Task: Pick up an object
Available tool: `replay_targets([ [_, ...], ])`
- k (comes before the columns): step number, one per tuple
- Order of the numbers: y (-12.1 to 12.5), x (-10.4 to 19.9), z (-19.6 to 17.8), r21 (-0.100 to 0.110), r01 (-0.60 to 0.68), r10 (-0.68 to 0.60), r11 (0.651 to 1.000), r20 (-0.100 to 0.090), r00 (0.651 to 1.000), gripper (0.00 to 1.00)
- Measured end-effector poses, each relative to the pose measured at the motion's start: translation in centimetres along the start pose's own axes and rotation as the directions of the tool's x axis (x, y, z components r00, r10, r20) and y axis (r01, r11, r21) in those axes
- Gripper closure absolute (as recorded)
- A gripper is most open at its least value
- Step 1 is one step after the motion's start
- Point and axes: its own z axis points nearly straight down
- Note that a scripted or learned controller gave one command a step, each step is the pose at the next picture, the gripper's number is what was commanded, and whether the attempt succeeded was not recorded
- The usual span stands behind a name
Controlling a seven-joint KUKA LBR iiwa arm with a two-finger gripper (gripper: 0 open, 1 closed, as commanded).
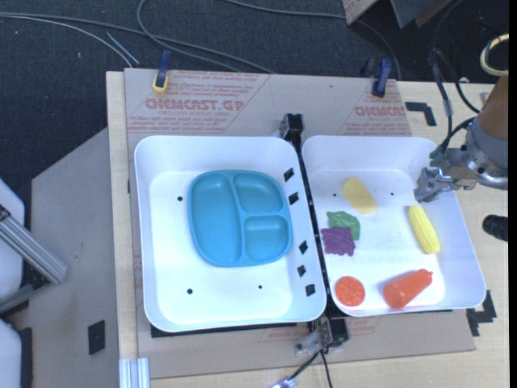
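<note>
Dark carpet floor [73, 63] with cables [174, 2] surrounds the bench [210, 95].

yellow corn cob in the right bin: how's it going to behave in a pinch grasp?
The yellow plastic corn cob looks rigid and probably light, like a hollow toy. Its rounded, elongated shape suggests it may roll sideways if nudged on the smooth white right bin floor. Its glossy surface could slip unless the gripper closes across the narrow width.

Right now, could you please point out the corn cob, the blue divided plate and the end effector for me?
corn cob [424, 229], camera view, middle of the cob.
blue divided plate [212, 225], camera view, floor of its large left compartment.
end effector [426, 189], camera view, at its tip.
</note>
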Motion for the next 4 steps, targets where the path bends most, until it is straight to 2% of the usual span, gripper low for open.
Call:
replay_targets([
  [1, -0.5, 0.2, -6.2, -0.002, 0.002, -0.002, 1.0, 0.0, 1.0, 1.0],
  [2, -0.4, 0.2, -9.4, 0.001, 0.002, -0.002, 1.0, -0.001, 1.0, 1.0],
  [4, -2.4, 11.2, -6.3, 0.01, 0.006, -0.006, 1.0, -0.005, 1.0, 1.0],
])
